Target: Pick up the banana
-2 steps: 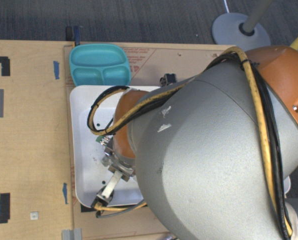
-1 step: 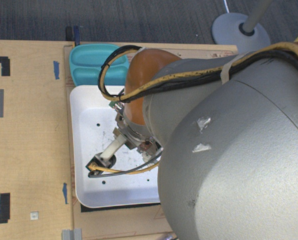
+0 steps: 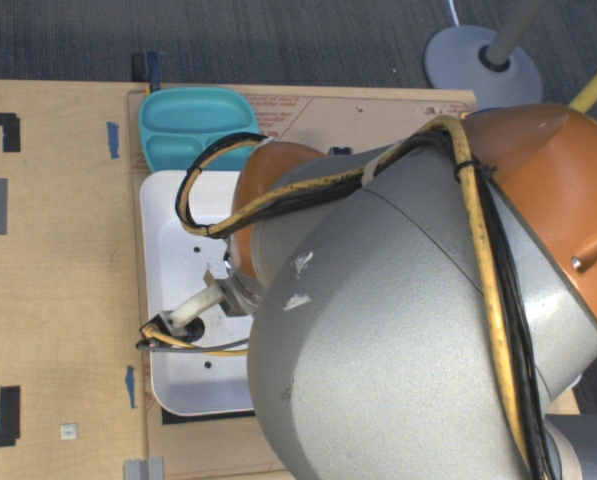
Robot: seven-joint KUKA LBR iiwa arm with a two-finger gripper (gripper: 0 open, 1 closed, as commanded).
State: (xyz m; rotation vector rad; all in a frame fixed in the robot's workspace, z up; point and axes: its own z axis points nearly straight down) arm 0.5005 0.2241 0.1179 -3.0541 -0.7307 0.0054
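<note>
My grey arm [image 3: 398, 318], with its orange band [image 3: 278, 183], reaches in from the right and covers most of both bins. Its wrist hangs low over the left white bin [image 3: 168, 228], and the gripper [image 3: 230, 293] sits at the end of it, over the bin's middle. The arm's bulk hides the right part of this bin and whatever lies under it. The bare bin floor showing on the left holds nothing that looks like a banana.
A teal tray [image 3: 193, 128] lies at the far end of the left bin. The tan bench top [image 3: 58, 268] stretches to the left with black and blue tape marks. A grey round stand base [image 3: 483, 63] rests on the floor at the back right.
</note>
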